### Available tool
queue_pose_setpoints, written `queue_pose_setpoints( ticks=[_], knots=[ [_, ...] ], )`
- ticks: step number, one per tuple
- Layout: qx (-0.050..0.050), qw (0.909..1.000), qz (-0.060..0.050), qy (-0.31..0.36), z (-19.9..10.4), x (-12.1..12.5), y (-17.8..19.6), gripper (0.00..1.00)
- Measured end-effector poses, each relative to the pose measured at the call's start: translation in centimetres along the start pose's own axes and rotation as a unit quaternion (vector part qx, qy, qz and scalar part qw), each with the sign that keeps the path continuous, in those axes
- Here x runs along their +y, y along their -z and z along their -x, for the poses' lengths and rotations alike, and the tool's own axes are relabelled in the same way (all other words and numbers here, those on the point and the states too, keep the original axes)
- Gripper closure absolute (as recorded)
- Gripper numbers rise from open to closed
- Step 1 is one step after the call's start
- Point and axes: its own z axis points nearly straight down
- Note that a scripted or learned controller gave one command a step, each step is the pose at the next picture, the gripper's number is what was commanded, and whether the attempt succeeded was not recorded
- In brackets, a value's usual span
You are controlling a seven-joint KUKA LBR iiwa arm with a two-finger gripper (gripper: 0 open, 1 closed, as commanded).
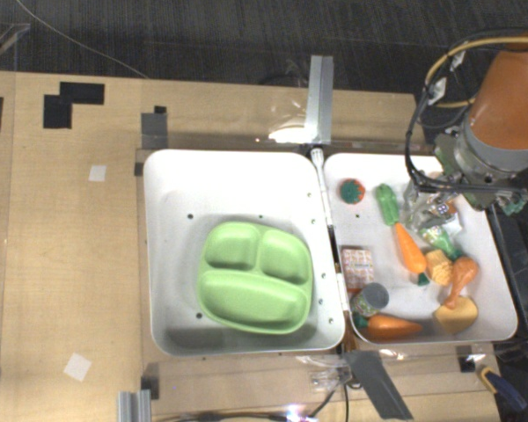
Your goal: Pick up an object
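Nothing looks picked up yet, as far as I can judge: the arm [502, 112] hangs over the far right corner of the right bin [502, 328], and its gripper [436, 207] sits low among the clutter there, where glare and overlapping shapes hide its tips, so I cannot tell whether it has anything. The candidates all lie in that bin. A smooth orange carrot [409, 250] slants just beside the gripper, with a green pickle-like piece [386, 204] next to it and a small red-and-green ball [351, 191] near the divider. Nearer the front lie a patterned card or packet [357, 265], a round grey lid-like disc [372, 297], a second glossy carrot [392, 326] against the front wall, and a drumstick-shaped toy [462, 278] touching a pale yellow wedge [456, 315]. These read as hard moulded plastic play food (rounded, slick, likely to slip from a pinch). The left bin [172, 253] holds a matte lime-green tray [255, 275] with three shallow compartments and soft rounded corners. What remains is the whole task: closing on one item and lifting it clear.
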Motion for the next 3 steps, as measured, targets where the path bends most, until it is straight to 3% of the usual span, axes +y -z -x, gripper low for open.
queue_pose_setpoints(
  ticks=[1,2,3],
  knots=[
    [-0.005,1.0,-0.002,0.001,0.3,0.0,1.3,1.0],
    [0.001,1.0,0.002,-0.009,8.6,1.3,-0.2,1.0],
    [-0.002,0.9906,0.0,-0.137,12.2,2.0,6.1,1.0]
  ],
)
